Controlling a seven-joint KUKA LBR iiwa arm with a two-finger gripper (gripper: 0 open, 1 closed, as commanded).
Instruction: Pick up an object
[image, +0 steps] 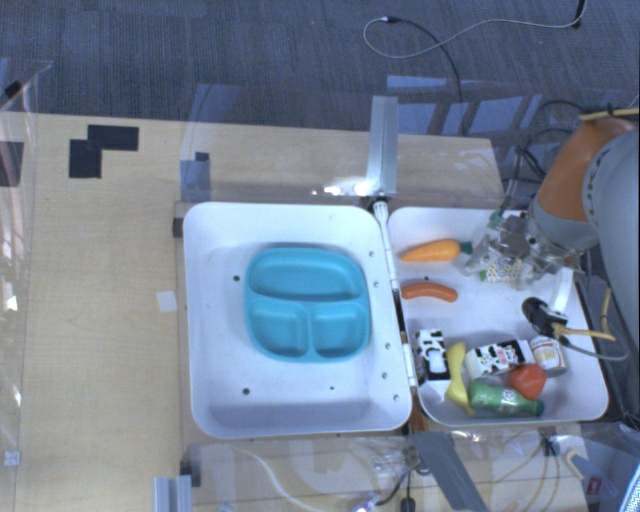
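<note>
Even, bright overhead light; a glare spot on the counter (345, 187) behind the left bin (215, 300); soft shadows, slightly soft focus throughout.

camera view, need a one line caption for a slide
KUKA arm's pincer low in the right bin near a toy carrot; blue divided tray in the left bin.

The arm (600, 185) is cut off by the right edge. The jaws blur into a cluttered patch, their stance unreadable. The green bottle (505, 399) partly hides the yellow banana (456, 375).
</note>
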